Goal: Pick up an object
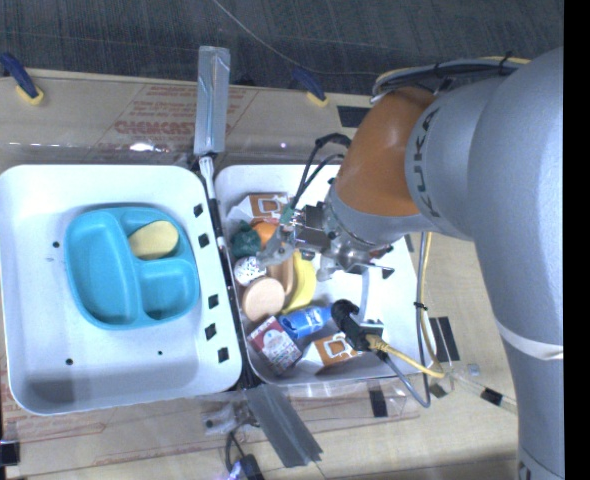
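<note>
The right bin (400, 278) holds a heap of small things. Among them are a yellow banana (302, 281), a peach-coloured round piece (263, 296), a blue packet (305, 321), a red and white packet (274, 346) and an orange box (332, 349). Further back lie a green item (244, 240), a small orange item (265, 232), a white dotted ball (247, 268) and a brown carton (267, 206). My gripper (287, 238) is low in this bin, just above the banana and beside the orange item. The wrist hides what lies under it.
The left bin (35, 298) carries a blue divided tray (105, 268) with a yellow lump (155, 239) in its upper right compartment. A black-clipped wall (213, 268) parts the two bins. The arm's grey bulk covers the bench at the right.
</note>
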{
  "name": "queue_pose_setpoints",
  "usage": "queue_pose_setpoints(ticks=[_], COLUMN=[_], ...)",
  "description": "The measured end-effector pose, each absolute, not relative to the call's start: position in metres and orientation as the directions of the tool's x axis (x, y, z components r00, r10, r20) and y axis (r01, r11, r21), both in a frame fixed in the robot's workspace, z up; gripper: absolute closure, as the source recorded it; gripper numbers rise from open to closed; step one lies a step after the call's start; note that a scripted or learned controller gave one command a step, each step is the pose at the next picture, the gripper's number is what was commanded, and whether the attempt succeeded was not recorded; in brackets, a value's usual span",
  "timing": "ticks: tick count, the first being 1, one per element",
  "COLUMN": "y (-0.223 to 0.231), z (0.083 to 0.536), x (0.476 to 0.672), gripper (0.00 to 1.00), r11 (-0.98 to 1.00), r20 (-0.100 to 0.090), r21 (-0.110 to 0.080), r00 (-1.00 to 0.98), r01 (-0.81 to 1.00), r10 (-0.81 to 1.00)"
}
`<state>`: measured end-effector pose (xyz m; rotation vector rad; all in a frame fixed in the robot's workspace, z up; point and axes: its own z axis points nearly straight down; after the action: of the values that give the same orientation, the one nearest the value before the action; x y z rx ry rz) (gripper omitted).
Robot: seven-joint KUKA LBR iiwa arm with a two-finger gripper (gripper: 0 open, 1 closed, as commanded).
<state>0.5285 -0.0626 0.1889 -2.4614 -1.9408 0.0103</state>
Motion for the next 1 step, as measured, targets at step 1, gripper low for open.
queue_pose_setpoints(ticks=[1], y=[-0.0973], z=[0.112], x=[0.5468], gripper=[0.0], r11=[-0.316], r20=[0.001], r21=[-0.002], r00=[0.316], r01=[0.949], r10=[0.949])
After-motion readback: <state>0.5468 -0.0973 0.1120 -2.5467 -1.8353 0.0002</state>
